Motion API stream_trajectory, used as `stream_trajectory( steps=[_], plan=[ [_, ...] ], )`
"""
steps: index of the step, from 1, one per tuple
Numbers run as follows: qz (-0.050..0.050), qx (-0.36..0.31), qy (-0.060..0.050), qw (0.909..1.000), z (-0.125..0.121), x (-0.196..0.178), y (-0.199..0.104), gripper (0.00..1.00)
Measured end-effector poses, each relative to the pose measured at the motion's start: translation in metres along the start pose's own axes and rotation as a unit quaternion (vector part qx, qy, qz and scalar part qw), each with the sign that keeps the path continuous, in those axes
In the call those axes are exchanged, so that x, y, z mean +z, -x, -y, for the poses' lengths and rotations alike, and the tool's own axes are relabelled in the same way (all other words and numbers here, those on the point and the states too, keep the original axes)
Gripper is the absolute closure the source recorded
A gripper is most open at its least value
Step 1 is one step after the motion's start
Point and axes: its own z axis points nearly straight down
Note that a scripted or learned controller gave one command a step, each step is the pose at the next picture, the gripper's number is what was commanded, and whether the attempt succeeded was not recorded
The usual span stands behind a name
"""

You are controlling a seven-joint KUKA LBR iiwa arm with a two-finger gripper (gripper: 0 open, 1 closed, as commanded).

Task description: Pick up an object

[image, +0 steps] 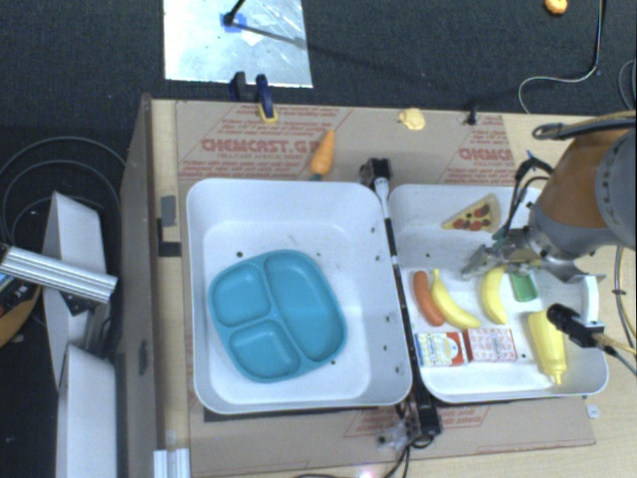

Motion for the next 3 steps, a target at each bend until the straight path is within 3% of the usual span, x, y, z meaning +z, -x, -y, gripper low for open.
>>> stream_trajectory(
  steps=[1, 2, 3],
  plan=[
    [0.0, 0.002, -0.001, 1.0, 0.003, -0.016, 0.002, 1.0],
    [-0.002, 0.0, -0.003, 1.0, -0.018, -0.004, -0.078, 1.0],
    [-0.002, 0.0, -0.001, 1.0, 0.019, -0.111, -0.134, 1.0]
  ],
)
